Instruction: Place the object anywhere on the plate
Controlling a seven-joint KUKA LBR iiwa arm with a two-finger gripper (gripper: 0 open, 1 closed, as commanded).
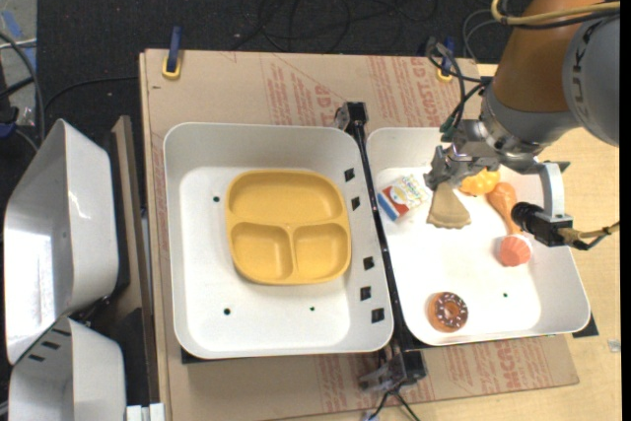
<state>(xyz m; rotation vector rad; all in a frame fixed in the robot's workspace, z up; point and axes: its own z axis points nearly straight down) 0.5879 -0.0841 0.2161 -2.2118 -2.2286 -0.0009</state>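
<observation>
Left bin: you've got the yellow divided plate. Right bin: small carton, donut, tan wedge under the gripper, jaws can't tell. Then orange pieces and pink blob.

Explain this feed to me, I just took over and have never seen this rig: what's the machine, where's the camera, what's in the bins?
One camera looks down at a slant on two white bins. The grey and orange arm reaches in from the right; its end effector sits low over the right bin, by a tan wedge. Whether it grips anything is unclear. That bin also has a small carton, a yellow piece, an orange piece, a pink piece and a donut. The left bin has the yellow plate.
</observation>
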